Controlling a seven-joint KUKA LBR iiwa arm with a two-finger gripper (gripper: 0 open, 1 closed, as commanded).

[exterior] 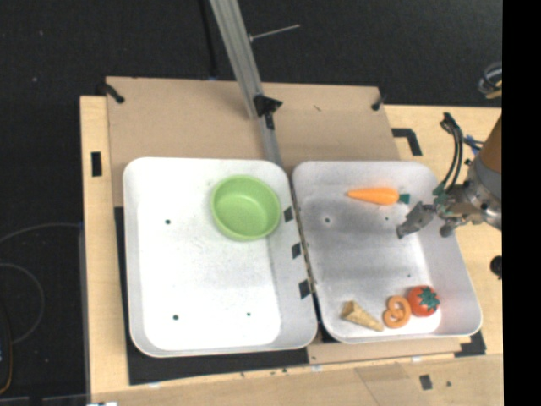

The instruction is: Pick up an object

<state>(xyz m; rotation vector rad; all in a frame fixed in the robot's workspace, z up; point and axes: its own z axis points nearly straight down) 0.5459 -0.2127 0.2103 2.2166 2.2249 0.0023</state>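
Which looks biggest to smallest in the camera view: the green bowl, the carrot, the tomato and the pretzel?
1. green bowl, clearly the largest.
2. carrot, long but thin.
3 and 4. tomato and pretzel look about alike; the tomato may be slightly larger, but I would not rank them.

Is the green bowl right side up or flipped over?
Right side up: the green bowl in the left bin shows its open hollow and rim.

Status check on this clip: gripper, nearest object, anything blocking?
Gripper low over right bin, holding nothing. Carrot close by, up-left of it, untouched. Nothing between them; tomato, pretzel and cone sit at near edge.
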